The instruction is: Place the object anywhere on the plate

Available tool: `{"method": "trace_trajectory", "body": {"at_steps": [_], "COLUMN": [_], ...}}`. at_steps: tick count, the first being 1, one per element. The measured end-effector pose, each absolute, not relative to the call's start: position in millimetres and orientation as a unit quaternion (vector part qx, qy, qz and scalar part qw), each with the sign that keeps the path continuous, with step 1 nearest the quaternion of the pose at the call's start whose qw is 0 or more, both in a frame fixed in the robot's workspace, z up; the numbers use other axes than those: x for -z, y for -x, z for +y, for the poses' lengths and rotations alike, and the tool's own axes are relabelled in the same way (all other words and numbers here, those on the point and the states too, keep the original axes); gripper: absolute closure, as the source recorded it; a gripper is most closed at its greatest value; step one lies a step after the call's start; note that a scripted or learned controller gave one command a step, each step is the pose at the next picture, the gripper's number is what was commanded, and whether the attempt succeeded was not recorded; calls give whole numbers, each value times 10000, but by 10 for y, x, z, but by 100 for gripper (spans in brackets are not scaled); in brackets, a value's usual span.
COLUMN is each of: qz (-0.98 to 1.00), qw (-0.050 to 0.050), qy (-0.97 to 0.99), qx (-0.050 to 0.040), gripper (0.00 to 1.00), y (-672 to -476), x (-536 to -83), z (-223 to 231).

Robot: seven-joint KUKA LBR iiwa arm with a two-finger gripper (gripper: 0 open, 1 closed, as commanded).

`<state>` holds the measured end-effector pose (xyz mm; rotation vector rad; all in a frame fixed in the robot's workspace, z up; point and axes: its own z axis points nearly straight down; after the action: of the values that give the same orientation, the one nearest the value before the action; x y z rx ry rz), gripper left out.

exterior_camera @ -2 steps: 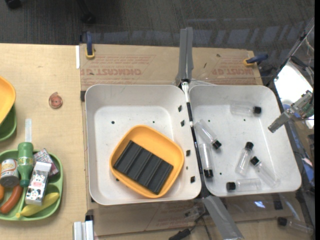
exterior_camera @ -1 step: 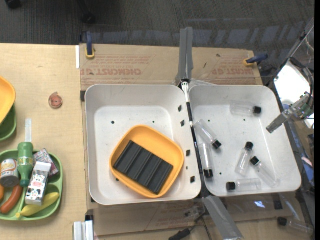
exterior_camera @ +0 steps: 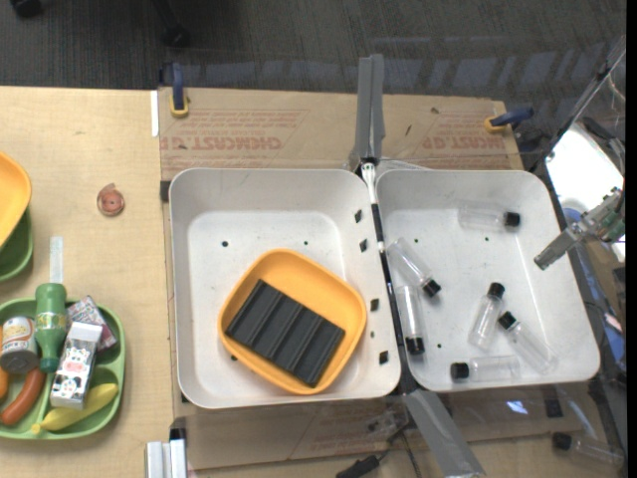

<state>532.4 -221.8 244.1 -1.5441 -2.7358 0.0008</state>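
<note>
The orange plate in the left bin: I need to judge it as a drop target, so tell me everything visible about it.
The orange plate is a squarish dish with rounded corners and a raised rim, plastic-looking, lying flat but turned at an angle in the left bin, toward its front. A dark ribbed rectangular slab already lies on it, covering most of its floor. Its front corner sits close to the bin's near wall.

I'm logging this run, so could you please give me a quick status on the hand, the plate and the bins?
Hand at right bin's right edge, grip unclear. Orange plate in left bin, black ridged block already on it. Clear black-capped vials loose in right bin.
</note>
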Motion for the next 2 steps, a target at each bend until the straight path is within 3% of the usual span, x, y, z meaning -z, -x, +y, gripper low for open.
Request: {"method": "trace_trajectory", "body": {"at_steps": [2], "qz": [-8462], "qw": [-7], "qy": [5329], "qx": [1], "gripper": [0], "y": [-5294], "x": [-2410], "z": [-2229]}}
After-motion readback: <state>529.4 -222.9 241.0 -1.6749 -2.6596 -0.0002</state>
